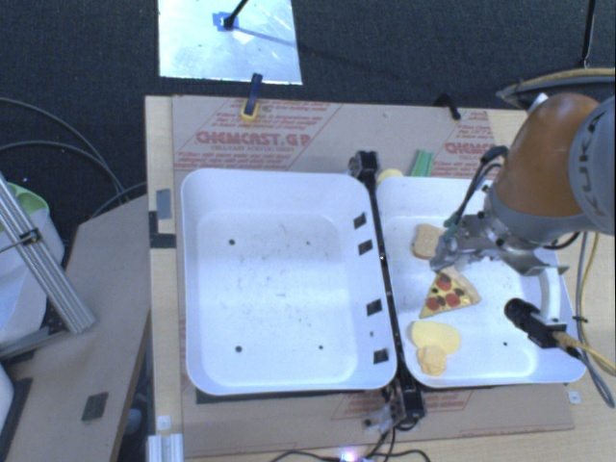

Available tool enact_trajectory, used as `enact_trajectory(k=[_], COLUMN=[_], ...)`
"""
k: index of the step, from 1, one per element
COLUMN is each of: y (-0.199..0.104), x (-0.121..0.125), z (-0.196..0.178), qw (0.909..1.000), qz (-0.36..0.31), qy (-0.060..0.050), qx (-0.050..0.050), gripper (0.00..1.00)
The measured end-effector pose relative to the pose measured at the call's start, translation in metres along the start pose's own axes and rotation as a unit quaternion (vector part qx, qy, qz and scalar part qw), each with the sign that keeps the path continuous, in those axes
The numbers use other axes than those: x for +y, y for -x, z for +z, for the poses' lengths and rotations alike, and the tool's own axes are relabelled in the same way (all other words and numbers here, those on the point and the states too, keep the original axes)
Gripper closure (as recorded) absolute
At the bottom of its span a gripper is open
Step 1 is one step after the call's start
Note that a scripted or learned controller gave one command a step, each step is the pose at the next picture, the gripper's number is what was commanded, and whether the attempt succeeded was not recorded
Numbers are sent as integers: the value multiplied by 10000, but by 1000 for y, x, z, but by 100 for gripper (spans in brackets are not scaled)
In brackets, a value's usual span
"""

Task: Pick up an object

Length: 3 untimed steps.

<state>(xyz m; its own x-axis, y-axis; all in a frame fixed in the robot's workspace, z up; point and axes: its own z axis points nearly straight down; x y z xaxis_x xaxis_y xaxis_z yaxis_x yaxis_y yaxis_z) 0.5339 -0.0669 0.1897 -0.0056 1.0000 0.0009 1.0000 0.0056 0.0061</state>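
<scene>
Found gripper [448, 254] low in right bin [486, 359], centre-right of frame, between bread [424, 242] and pizza [449, 293], likely lining up a grab; could not tell its opening.

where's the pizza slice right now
In the camera view the pizza slice lies in the right bin, near its left wall, just below the gripper and above the yellow pieces.

white bins [279, 277] [486, 359]: 2. pizza slice [449, 293]: 1. tan bread-like piece [424, 242]: 1. yellow flat pieces [436, 333] [433, 359]: 2. small yellow ball [389, 175]: 1. green stick [422, 163]: 1.
</scene>
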Motion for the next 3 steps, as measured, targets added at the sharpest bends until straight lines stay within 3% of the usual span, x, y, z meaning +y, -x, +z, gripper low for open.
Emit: enact_trajectory(k=[1,2,3], y=[-23,-93,-194], x=[-11,40,-8], z=[5,5,60], qw=[10000,10000,10000], qz=[-3,-31,-41], qy=[-29,-2,-63], qx=[-3,3,19], gripper=[100,100,100])
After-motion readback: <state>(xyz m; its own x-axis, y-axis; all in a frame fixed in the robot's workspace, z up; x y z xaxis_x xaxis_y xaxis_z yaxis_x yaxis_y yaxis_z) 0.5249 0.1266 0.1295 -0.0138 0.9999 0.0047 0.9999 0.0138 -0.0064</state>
